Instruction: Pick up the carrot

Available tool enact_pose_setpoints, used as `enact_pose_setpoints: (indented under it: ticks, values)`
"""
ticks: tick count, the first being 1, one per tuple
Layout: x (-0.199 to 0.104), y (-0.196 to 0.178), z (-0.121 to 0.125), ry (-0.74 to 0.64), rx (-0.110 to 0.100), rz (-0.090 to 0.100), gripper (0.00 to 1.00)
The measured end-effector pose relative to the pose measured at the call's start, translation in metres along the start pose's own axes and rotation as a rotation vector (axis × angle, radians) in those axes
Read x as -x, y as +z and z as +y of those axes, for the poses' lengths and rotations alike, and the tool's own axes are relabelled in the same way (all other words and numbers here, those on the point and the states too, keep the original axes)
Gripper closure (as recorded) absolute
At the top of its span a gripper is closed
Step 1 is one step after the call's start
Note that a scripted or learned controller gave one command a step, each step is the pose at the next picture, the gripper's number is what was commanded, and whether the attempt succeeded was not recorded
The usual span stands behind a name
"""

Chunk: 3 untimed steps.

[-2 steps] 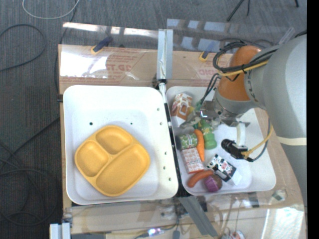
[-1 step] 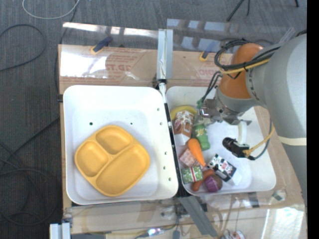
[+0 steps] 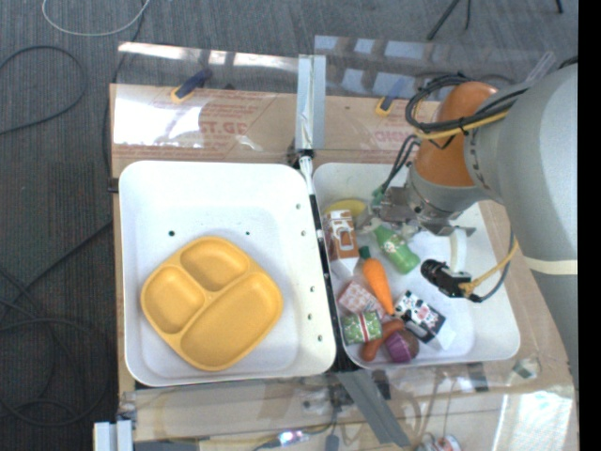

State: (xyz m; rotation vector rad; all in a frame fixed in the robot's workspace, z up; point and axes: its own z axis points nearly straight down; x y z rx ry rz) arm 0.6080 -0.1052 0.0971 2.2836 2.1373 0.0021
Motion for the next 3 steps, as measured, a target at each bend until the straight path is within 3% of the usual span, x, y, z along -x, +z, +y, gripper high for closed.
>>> enact_pose_setpoints:
  ticks: [1,2,3]
  values:
    - [0.004,0.006,-0.059,-0.033,0.002,0.003,0.0]
    - [0.004,0.0,-0.059,-0.033,-0.002,0.005,1.0]
    - [-0.051,-0.111,-0.058,0.222,-0.019,0.004,1.0]
